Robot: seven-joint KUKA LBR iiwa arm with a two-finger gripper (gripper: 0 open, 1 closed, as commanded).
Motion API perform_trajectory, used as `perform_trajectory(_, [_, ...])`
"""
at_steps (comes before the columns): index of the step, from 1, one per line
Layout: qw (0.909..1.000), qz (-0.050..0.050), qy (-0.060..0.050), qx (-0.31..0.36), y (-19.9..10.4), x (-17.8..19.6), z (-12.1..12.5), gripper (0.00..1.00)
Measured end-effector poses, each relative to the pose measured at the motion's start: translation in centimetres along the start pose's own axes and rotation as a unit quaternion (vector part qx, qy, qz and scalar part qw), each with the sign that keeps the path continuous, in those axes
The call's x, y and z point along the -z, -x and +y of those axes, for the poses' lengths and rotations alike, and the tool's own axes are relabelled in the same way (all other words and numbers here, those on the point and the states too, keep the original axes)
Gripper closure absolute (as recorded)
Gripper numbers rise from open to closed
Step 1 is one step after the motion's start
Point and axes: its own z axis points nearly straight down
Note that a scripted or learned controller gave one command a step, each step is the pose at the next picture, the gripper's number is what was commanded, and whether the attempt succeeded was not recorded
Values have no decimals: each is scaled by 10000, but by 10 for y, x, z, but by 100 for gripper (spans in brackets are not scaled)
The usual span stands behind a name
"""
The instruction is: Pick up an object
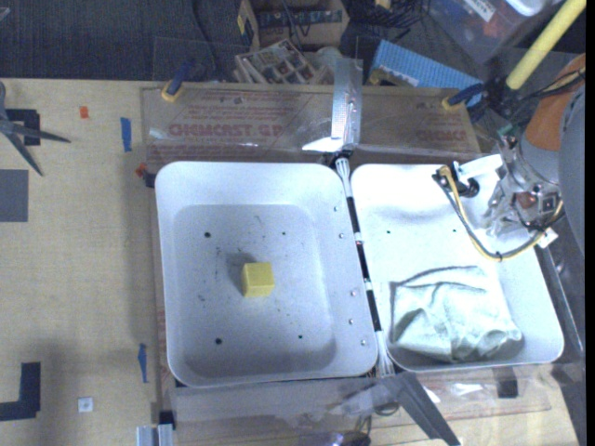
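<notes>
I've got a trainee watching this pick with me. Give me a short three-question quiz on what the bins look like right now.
1. True or false: the small yellow foam cube lies in the right white bin.
2. Multiple choice: what lies in the near part of the right white bin? A) a crumpled pale cloth B) a red ball C) a metal spoon
3. Fill in: the arm's end effector is over the ____ bin, apart from the cube.

Key: 1 false, it lies in the left white bin; 2 A; 3 right.
</notes>
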Motion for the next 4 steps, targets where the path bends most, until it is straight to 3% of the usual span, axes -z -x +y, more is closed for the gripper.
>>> perform_trajectory(1, [10000, 46, 3, -22, 35, -21, -8, 100])
perform_trajectory(2, [10000, 8, 0, -57, 85, 41, -14, 100])
perform_trajectory(3, [10000, 23, -4, -13, 3, -21, -1, 100])
perform_trajectory(4, [10000, 21, -4, -1, 2, -11, -2, 100])
